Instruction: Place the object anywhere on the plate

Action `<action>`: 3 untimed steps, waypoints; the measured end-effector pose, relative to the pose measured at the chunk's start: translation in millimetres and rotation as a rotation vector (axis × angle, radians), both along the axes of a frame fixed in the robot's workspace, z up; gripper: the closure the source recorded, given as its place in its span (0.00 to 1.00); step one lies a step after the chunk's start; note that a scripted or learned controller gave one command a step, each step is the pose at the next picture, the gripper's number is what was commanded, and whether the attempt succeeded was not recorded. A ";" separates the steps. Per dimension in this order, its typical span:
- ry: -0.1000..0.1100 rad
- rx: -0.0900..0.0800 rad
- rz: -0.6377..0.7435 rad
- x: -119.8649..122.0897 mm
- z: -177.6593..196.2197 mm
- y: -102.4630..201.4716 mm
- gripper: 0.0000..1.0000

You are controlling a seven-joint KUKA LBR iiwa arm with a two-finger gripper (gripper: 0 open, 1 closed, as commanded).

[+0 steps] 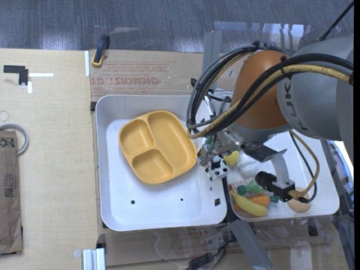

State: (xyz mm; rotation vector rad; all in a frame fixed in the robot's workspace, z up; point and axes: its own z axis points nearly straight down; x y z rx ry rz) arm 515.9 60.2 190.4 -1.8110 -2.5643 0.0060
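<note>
The little black-and-white cow toy (218, 168) is sitting right at the yellow plate's (156, 145) right edge, just off it, by the divider between the two white bins. The hand (216, 156) is hanging right over the toy, but honestly I can't tell whether it's actually gripping it, too much clutter there. The plate has three sections and is lying tilted in the left bin (112, 207). The right bin (326, 207) is holding a banana (251, 205), a carrot (259, 199) and some other bits. A brown bag (10, 190) is lying on the counter (50, 122) far left.
</note>
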 end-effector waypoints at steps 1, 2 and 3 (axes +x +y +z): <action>-0.003 0.001 0.258 -15.2 43.8 -72.2 1.00; -0.001 0.000 0.215 35.0 -0.4 -11.6 1.00; -0.002 0.000 0.013 63.4 0.0 -34.6 1.00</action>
